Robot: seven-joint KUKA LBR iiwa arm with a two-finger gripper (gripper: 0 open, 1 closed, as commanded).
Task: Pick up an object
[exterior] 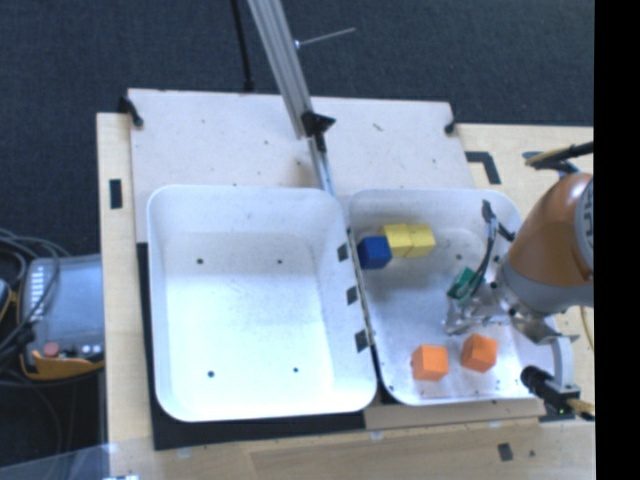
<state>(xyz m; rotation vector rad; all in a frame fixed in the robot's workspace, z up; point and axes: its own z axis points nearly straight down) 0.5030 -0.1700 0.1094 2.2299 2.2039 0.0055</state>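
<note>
The right bin (400, 393) holds a blue cube (375, 253) touching a yellow block (410, 240) near its far left corner. Two orange cubes lie near its front edge, one (431, 362) left of the other (479, 353). My gripper (463, 318) hangs low over the bin's right half, just behind the right orange cube and apart from it. A small green piece (461, 285) shows beside the gripper's body. I see nothing between the fingers.
The left bin (170, 268) lies beside the right one, their rims meeting at a divider with black clips (352, 293). A slanted aluminium pole (285, 58) rises behind the bins. The arm's orange band (550, 243) overhangs the right bin's right edge.
</note>
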